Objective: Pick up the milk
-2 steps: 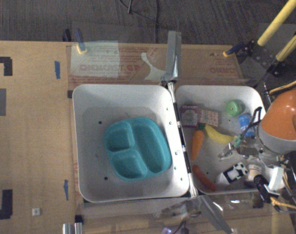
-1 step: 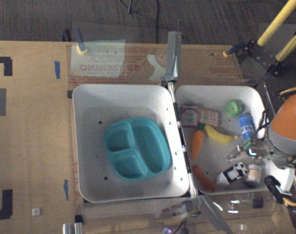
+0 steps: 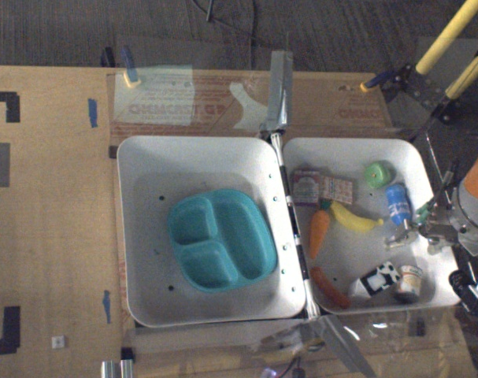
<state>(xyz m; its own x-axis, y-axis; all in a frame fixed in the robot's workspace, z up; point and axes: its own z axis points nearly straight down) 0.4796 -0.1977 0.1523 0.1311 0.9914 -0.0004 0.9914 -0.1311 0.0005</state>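
Hovering at right bin's [image 3: 418, 157] edge, gripper [image 3: 416, 231] above milk [image 3: 379, 279]; grip state unclear.

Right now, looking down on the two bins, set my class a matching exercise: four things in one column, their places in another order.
Things:
1. teal plate
2. milk carton
3. green apple
4. carrot

Places:
A. right bin, near edge
B. left bin, middle
C. right bin, beside the divider
D. right bin, far side

Pairs: 1-B, 2-A, 3-D, 4-C
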